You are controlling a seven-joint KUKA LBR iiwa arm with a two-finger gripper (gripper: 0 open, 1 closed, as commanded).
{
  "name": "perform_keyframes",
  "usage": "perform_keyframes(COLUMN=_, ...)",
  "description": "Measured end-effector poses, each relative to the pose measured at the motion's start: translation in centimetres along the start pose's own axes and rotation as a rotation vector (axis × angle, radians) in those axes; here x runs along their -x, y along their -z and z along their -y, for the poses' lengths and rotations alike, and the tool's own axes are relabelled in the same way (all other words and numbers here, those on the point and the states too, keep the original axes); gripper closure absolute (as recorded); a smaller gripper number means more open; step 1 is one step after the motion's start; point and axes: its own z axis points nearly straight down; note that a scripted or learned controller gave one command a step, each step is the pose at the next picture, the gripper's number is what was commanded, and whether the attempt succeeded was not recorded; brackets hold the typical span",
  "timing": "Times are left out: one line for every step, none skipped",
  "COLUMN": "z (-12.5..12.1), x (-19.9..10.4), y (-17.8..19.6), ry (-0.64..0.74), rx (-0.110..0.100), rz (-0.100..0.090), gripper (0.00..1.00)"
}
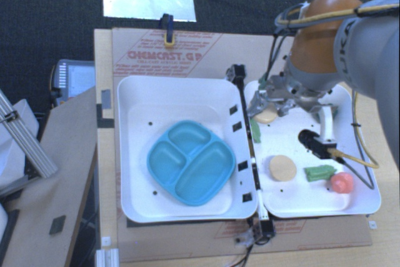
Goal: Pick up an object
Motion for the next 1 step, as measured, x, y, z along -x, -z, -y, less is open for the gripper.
perform_keyframes(z=1.19, x=-5.64, y=-0.6, ry=0.001, rx=-0.002, rz=0.0, gripper=1.0)
